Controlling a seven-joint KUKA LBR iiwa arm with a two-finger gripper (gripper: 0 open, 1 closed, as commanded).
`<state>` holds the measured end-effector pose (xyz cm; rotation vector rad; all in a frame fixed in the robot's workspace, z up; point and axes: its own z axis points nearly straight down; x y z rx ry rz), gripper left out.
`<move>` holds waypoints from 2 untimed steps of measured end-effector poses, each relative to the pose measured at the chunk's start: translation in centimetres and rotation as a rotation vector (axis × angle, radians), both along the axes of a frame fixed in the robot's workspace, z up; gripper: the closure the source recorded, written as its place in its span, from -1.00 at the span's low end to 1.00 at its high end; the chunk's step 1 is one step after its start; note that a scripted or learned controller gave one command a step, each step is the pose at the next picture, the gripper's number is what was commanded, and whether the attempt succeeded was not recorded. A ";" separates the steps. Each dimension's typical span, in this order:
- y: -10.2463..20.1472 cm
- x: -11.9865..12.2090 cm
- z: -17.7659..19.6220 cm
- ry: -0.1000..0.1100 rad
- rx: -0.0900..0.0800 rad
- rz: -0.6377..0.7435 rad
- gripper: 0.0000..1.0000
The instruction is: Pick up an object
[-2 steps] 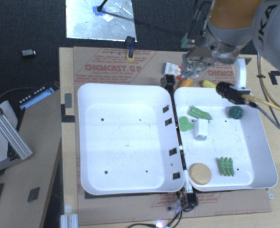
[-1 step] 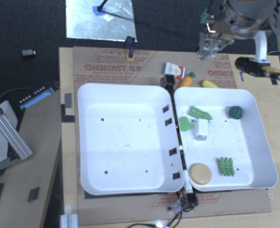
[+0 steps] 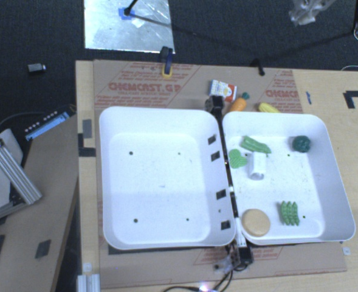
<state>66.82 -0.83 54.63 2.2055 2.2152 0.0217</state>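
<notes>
Six small objects sit in your right bin; the tan disc lies by its near-left corner. The gripper hangs blurred beyond the tabletop's far edge, its state untellable. You're at approach: descend over one piece.

My bench is brown board on dark carpet; a shiny metal sheet lies far left.
</notes>
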 end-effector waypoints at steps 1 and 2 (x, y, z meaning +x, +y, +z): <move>-12.6 -0.1 -1.1 0.017 -0.003 -0.013 1.00; -19.5 -0.1 -5.2 0.022 -0.001 -0.010 1.00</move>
